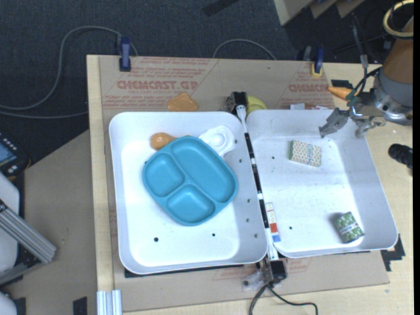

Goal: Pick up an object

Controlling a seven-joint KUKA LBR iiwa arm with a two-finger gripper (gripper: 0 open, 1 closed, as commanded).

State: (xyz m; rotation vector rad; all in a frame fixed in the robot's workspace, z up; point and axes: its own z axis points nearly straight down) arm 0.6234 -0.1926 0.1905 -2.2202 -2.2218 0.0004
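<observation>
Nearest the camera, a small green can (348, 226) lies on its side in the right bin's (308, 209) front corner. The left bin (141, 228) has a blue divided tray (189, 179) sitting roughly in the middle, with an orange thing (161, 139) and a white cup (217, 139) tucked at its back edge. Further back in the right bin there's a little patterned box (305, 153), lying flat and on its own. The gripper (345, 123) hangs over that bin's back right corner, fingers spread, nothing between them, near the box but not touching it. Behind the bins, an orange lump (182, 102) sits on the board (197, 77).
</observation>
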